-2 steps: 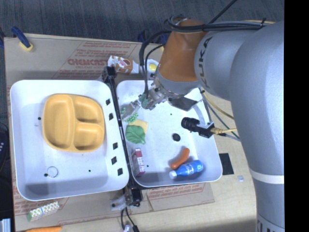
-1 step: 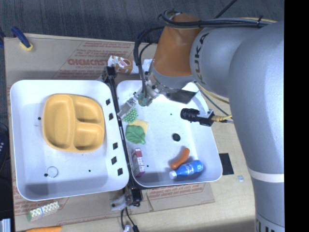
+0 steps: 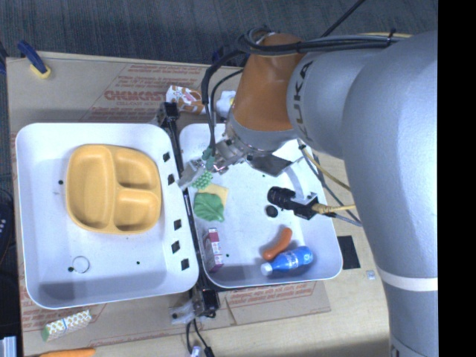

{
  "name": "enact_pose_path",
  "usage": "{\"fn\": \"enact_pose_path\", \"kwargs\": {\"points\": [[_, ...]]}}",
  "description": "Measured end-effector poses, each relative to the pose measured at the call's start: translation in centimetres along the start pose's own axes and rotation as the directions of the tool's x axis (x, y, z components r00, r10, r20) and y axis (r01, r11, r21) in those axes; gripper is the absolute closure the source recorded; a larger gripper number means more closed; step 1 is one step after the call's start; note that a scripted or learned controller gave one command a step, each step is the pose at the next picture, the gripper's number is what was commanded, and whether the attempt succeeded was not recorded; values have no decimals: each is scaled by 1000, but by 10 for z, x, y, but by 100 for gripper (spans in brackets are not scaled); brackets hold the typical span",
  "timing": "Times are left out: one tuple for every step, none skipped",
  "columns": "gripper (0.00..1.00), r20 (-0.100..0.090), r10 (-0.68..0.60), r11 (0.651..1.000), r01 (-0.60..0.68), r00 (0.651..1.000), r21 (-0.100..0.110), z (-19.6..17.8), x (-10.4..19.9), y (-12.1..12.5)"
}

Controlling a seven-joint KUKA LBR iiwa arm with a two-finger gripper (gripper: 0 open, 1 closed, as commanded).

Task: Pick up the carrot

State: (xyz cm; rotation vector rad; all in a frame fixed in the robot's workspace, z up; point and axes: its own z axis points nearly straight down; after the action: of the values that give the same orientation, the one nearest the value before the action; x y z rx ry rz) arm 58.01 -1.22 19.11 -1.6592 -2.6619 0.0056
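The carrot (image 3: 277, 244) is a short orange piece lying at a slant near the front of the right bin (image 3: 323, 233), just above a blue bottle (image 3: 288, 262). My gripper (image 3: 199, 171) hangs at the right bin's left wall, over the divide between the bins and well up and left of the carrot. Directly below it lie a green leafy item (image 3: 209, 208) and a yellow piece (image 3: 214, 192). Nothing can be seen held in the gripper.
A yellow divided plate (image 3: 114, 187) sits in the left bin (image 3: 37, 266). A small maroon packet (image 3: 213, 248) lies at the right bin's front left. A wrapped snack (image 3: 184, 96) rests on the cardboard behind the bins. The arm covers the right bin's back part.
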Motion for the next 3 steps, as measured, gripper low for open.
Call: {"fn": "enact_pose_path", "kwargs": {"points": [[0, 1, -311, 951, 311, 951, -1, 0, -8, -3], [0, 1, -404, 915, 404, 915, -1, 0, 21, 1], [0, 1, -227, 974, 227, 974, -1, 0, 42, -47]]}}
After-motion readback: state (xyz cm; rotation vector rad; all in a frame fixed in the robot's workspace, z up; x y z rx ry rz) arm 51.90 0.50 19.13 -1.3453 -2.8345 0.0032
